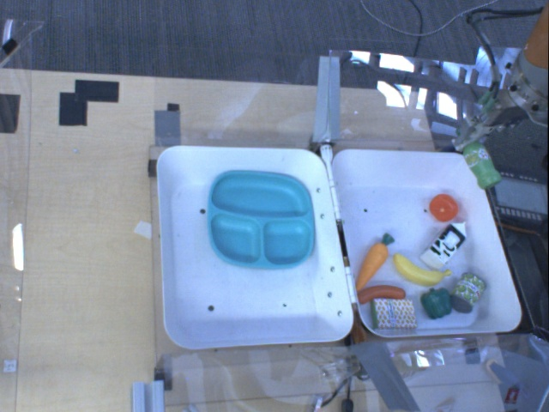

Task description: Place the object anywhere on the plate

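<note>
Surface [77, 230]: pale wood, with black square markings at its far left.

Left bin [184, 316]: shallow, white, with a blue plate [260, 197] at its middle. The plate had three compartments, one wide at the far side and two smaller at the near side.

Right bin [386, 178]: shallow, white, touching the left bin along a shared edge. Its loose items were gathered in the near right part.

Arm [532, 67]: grey with an orange band, entering at the upper right corner. The pincer [480, 136] sat over the right bin's far right corner. Whether it was apart, together or clamped could not be told.

Green object [483, 166]: directly below the pincer, its upper end meeting the pincer's tip, over the far right corner rim of the right bin and well apart from the plate. It had a pale patch near the top, with no writing legible. Its long axis ran nearly vertical in the view, tilted slightly from upper left to lower right.

Carrot [372, 263]: orange, green top pointing to the far side.

Banana [419, 270]: yellow, beside the carrot.

Sausage [381, 293]: red, lying crosswise.

Carton [443, 244]: black-and-white print, unreadable.

Patterned box [394, 313]: print unreadable.

Can [469, 288]: label unreadable.

Dark green item [437, 303]: beside the can.

Orange-red ball [443, 207]: round.
</note>
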`<state>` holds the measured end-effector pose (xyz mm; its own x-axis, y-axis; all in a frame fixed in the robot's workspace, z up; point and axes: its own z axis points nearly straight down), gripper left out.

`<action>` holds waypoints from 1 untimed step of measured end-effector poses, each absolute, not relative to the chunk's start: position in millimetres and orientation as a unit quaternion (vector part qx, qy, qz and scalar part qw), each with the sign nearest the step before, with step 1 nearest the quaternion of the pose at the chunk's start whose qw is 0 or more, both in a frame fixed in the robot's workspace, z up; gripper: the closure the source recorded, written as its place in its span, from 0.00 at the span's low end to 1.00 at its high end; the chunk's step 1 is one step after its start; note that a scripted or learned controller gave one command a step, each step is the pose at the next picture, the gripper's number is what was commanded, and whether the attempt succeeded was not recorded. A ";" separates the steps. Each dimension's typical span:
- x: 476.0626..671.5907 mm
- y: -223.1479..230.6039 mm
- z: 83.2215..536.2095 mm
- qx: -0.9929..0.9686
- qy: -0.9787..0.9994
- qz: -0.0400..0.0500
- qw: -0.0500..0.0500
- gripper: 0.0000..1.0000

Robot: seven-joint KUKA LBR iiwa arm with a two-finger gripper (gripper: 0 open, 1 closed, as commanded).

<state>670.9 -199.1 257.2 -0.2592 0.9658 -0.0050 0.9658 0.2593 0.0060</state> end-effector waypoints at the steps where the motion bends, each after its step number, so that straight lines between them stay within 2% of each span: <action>1: 670.7 -203.9 291.6 0.574 0.819 0.001 0.005 1.00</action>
<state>670.7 -203.9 291.6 -0.3402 0.9403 -0.0061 0.9403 0.3403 0.0073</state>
